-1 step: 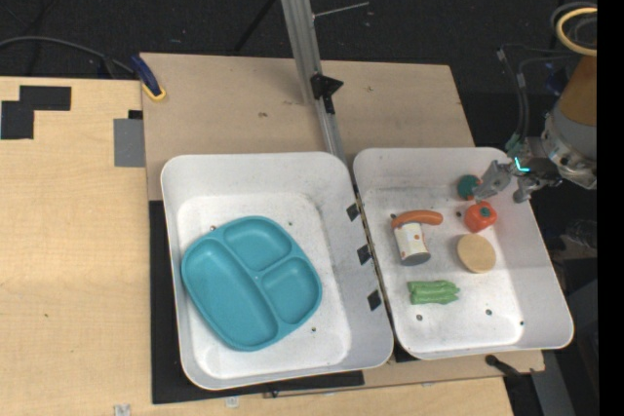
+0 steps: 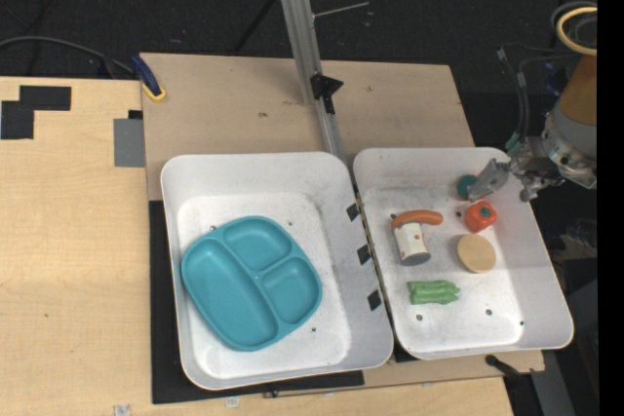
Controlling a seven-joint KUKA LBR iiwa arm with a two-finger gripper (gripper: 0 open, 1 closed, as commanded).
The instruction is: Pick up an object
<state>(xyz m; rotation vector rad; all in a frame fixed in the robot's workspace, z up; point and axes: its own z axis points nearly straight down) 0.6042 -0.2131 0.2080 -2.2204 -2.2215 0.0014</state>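
Gripper (image 2: 514, 172) hovers at the right bin's (image 2: 546, 326) upper-right rim, nothing visibly held; can't tell jaw state. Right bin has a teal ball (image 2: 469, 185), tomato (image 2: 480, 215), sausage (image 2: 417, 217), can (image 2: 413, 243), tan disc (image 2: 477, 254) and green pod (image 2: 432, 292). Left bin (image 2: 185, 180) has a teal divided plate (image 2: 252, 280).

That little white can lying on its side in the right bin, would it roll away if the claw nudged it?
Probably. The can lies on its round side, so a sideways push would likely roll it. It looks small and probably light. The sausage just above might stop it.
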